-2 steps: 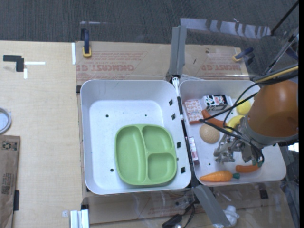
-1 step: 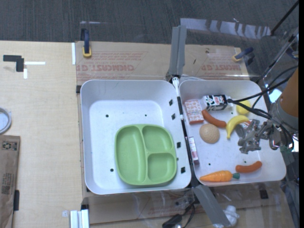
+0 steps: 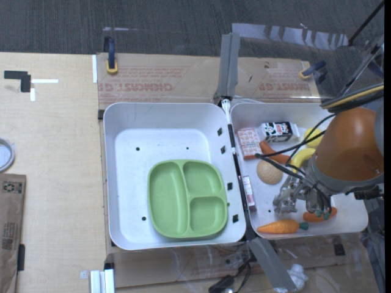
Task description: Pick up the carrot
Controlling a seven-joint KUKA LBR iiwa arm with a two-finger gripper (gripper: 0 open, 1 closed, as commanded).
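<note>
The carrot [image 3: 278, 227] is orange with a green stub at its right end. It lies flat along the front wall of the right bin [image 3: 360, 224]. My gripper [image 3: 292, 200] hangs just above and behind it, near the middle of that bin, under the arm's orange band [image 3: 348, 148]. Nothing shows in the gripper. A second small orange piece with a green end [image 3: 321, 214] lies to the right of the gripper, partly under the wrist.
The right bin also holds a tan round item [image 3: 268, 172], a yellow banana [image 3: 301, 156], a red-orange stick [image 3: 272, 152], a black-and-white carton [image 3: 280, 130], a pink box [image 3: 248, 142] and a thin packet [image 3: 247, 191]. In the left bin [image 3: 122, 163] sits a green divided plate [image 3: 187, 198].
</note>
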